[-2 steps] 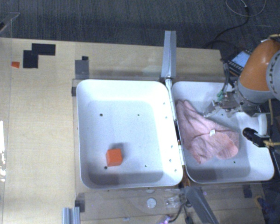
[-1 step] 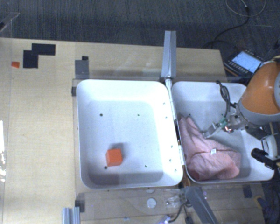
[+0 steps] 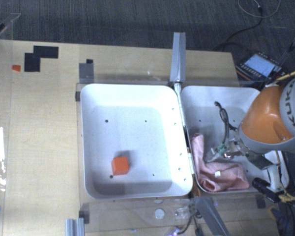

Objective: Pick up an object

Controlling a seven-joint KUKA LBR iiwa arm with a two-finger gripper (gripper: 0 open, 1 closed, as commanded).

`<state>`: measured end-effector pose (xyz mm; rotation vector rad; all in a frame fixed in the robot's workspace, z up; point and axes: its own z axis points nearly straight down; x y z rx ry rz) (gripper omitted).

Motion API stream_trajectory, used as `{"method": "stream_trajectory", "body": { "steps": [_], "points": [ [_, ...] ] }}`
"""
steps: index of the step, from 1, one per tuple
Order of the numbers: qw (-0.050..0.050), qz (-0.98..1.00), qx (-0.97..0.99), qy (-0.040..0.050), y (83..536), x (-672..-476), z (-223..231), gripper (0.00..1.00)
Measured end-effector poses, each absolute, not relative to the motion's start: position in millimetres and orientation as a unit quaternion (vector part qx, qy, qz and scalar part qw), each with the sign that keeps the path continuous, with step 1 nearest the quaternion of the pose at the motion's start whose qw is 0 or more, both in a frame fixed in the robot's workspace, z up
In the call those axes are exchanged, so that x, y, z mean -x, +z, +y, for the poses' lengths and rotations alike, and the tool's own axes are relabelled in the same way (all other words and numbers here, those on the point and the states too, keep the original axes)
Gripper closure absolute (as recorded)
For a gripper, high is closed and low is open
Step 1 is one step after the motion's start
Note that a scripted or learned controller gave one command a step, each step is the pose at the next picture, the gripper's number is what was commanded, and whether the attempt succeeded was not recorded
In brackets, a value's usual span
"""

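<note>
A small orange block (image 3: 120, 165) lies in the left bin (image 3: 98, 102), near its front. A crumpled pink cloth (image 3: 210, 170) lies along the left and front side of the right bin (image 3: 201, 102). My gripper (image 3: 222, 152) hangs low in the right bin, just above the cloth's upper right edge, under the grey and orange wrist (image 3: 268, 119). Whether the cloth is between its fingers is too small to tell.
A grey upright post (image 3: 178, 58) stands behind the divider between the bins. A dark cable (image 3: 222, 114) curls in the right bin behind the gripper. The wooden bench (image 3: 34, 146) stretches to the left, with black marks and a small orange square at its far left.
</note>
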<state>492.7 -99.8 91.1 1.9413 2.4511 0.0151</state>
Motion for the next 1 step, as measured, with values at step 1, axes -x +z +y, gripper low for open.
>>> {"method": "stream_trajectory", "body": {
  "steps": [1],
  "points": [
    [0.014,0.784,-0.621,0.0077,104.3,-497.7,-100.7,1.00]
  ]
}}
